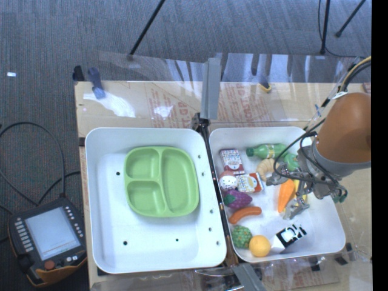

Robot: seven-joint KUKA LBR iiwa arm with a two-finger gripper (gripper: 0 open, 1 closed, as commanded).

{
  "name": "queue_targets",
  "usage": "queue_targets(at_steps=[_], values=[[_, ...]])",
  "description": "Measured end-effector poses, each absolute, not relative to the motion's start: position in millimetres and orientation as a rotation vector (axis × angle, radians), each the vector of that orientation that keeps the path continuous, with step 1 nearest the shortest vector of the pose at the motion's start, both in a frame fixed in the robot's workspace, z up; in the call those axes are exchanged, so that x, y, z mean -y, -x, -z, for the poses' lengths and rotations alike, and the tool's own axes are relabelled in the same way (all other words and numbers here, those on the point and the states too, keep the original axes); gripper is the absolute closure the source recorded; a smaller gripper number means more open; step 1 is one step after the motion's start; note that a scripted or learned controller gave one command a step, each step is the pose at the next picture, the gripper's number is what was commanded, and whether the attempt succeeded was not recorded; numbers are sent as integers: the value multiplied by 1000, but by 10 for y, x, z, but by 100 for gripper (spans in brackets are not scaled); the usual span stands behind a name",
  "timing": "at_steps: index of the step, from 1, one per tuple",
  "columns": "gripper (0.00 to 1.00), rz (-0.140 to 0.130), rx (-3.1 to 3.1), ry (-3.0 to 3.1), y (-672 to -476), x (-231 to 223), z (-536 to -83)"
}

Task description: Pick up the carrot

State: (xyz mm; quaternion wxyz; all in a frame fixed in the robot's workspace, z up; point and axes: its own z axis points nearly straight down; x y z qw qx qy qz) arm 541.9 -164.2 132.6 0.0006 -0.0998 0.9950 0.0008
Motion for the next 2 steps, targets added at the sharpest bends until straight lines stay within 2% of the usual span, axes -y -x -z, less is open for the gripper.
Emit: queue_targets(at_steps=[1, 2], values=[[0, 2, -3120, 278, -5583, 1678, -922], [100, 3, -3108, 284, -5623, 1660, -1046]])
